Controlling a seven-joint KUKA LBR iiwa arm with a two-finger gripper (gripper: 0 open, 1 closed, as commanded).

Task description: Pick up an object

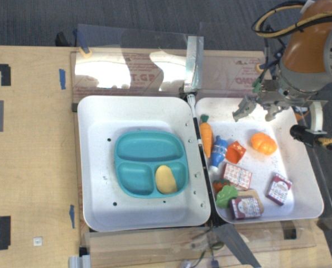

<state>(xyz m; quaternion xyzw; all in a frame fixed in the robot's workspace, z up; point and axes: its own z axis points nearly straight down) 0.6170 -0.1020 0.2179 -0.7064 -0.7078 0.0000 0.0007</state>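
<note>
In the camera view, the end effector [258,109] was seen poised over the rear of the right bin [313,190], its two fingers spread wide with nothing between them. No single object was named by the task; the nearest candidate was judged to be the orange fruit [264,143], which lay just in front of the end effector and slightly to its right in the picture, apart from it and clear of its neighbours. Being round, it offered no long axis to be matched. The carrot [206,137], by contrast, lay with its long axis along the wall shared by the bins, further to the left.

In the right bin were counted one orange fruit, one carrot, one blue bottle-like item [219,152], one small red packet [235,151], three printed boxes [237,176], and one green item [227,194]. In the left bin [93,149] were counted one teal divided tray [146,161] and one yellow potato-like piece [166,178], resting in the tray's front right compartment. Both bins stood on the table [26,149]
</note>
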